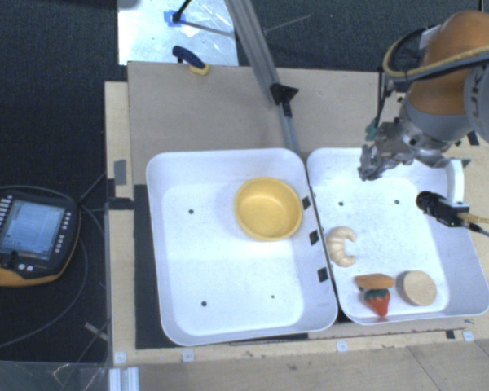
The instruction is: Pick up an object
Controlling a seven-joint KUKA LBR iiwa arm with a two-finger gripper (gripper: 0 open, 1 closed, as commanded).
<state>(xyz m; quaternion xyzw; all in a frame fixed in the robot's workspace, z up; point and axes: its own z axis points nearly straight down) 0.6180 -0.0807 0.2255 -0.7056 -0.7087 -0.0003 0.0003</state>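
Observation:
My gripper point(373, 168) hangs over the far left part of the right bin point(464, 259), with nothing visible between its fingers. In that bin lie a pale croissant point(341, 245) near the left wall, and a brown and red toy piece point(376, 292) beside a round tan disc point(416, 287) at the front. A yellow bowl point(267, 208) sits in the far right part of the left bin point(179, 275). The croissant is well in front of the gripper, apart from it.
A grey pole point(261, 51) slants across the board behind the bins. A black cable plug point(437, 206) hangs from the arm over the right bin. A teach pendant point(26, 236) lies on the floor at the left.

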